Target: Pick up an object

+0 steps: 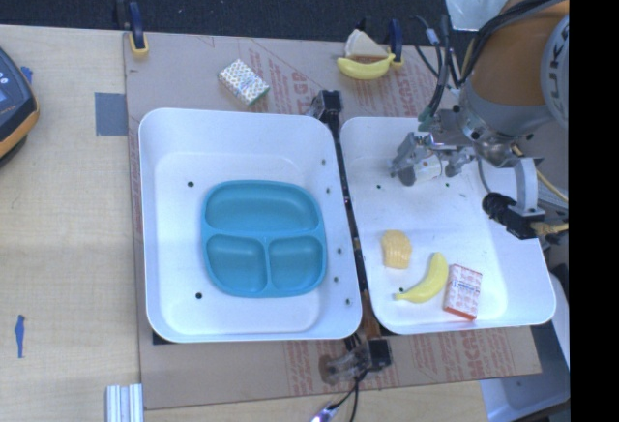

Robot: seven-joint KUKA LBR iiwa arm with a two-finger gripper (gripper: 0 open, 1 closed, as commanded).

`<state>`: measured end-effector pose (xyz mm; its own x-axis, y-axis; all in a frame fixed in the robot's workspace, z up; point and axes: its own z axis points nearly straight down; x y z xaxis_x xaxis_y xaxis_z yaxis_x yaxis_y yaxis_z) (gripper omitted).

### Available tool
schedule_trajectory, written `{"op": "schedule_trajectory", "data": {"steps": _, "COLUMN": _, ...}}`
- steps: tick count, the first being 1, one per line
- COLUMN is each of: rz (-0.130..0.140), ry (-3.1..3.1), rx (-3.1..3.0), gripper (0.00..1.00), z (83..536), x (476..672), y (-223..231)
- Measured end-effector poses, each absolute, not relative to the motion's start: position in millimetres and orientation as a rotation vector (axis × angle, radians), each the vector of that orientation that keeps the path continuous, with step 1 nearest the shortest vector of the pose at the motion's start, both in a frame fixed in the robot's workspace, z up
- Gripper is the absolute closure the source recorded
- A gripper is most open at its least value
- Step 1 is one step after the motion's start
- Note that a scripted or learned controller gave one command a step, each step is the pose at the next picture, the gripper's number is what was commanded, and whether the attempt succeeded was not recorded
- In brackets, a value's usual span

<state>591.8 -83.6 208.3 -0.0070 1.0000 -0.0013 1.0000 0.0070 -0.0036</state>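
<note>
The right bin holds a pale yellow block, a yellow banana and a small red and white box, all near its front edge. My gripper hangs over the back part of this bin, well behind these objects. Its grey fingers point left and down, and I see nothing between them. The arm comes in from the right, with its orange band at the upper right.
The left bin holds a blue divided plate. On the bench behind the bins lie a small patterned box and a yellow banana-shaped toy. A dark device sits at the far left edge.
</note>
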Motion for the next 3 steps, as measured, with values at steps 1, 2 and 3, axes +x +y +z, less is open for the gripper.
{"op": "schedule_trajectory", "data": {"steps": 1, "rz": 0.003, "ry": -2.222, "rx": -2.219, "gripper": 0.00, "z": 198.6, "x": 633.4, "y": -128.9}}
{"op": "schedule_trajectory", "data": {"steps": 2, "rz": 0.004, "ry": -2.227, "rx": -2.217, "gripper": 0.00, "z": 106.8, "x": 652.2, "y": -126.1}}
{"op": "schedule_trajectory", "data": {"steps": 3, "rz": 0.007, "ry": -2.226, "rx": -2.215, "gripper": 0.00, "z": 110.8, "x": 592.8, "y": -164.3}}
